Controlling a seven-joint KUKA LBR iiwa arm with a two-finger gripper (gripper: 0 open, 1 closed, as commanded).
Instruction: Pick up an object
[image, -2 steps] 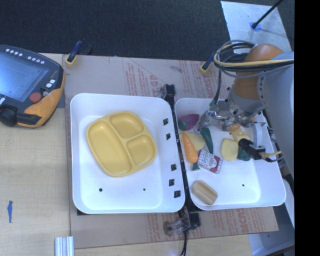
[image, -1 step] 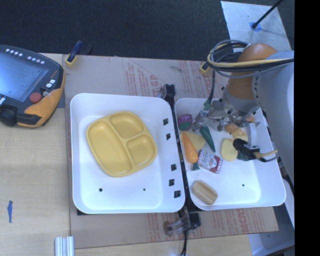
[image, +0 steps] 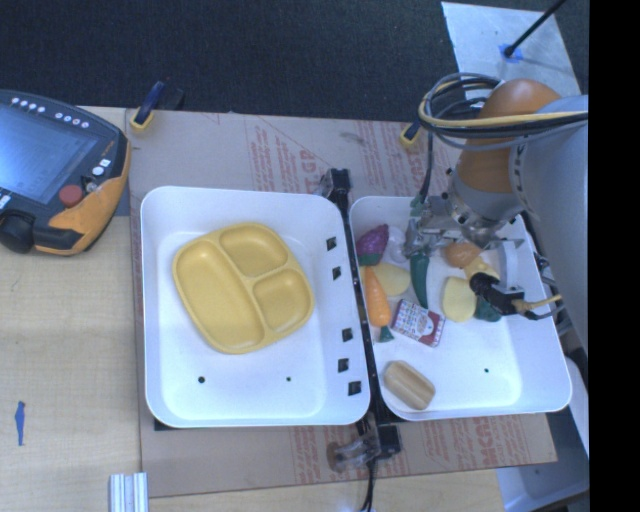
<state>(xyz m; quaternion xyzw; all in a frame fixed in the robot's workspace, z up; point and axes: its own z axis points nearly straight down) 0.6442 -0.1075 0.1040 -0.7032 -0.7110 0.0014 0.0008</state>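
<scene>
The right bin (image: 520, 385) holds several toy foods: a purple eggplant (image: 372, 241), an orange carrot (image: 376, 296), a green pepper (image: 420, 276), a pale yellow piece (image: 458, 298), an orange piece (image: 461, 254), a red-and-white packet (image: 417, 322) and a tan bread roll (image: 408, 385). My gripper (image: 432, 236) hangs over the far part of this bin, just above the green pepper and between the eggplant and the orange piece. The wrist body covers its fingers.
The left bin (image: 180, 390) holds a yellow three-compartment plate (image: 243, 286). A teach pendant (image: 55, 170) lies on the bench at far left. Black clamps (image: 340, 185) sit along the seam between the bins. Cables (image: 470, 95) loop over the arm.
</scene>
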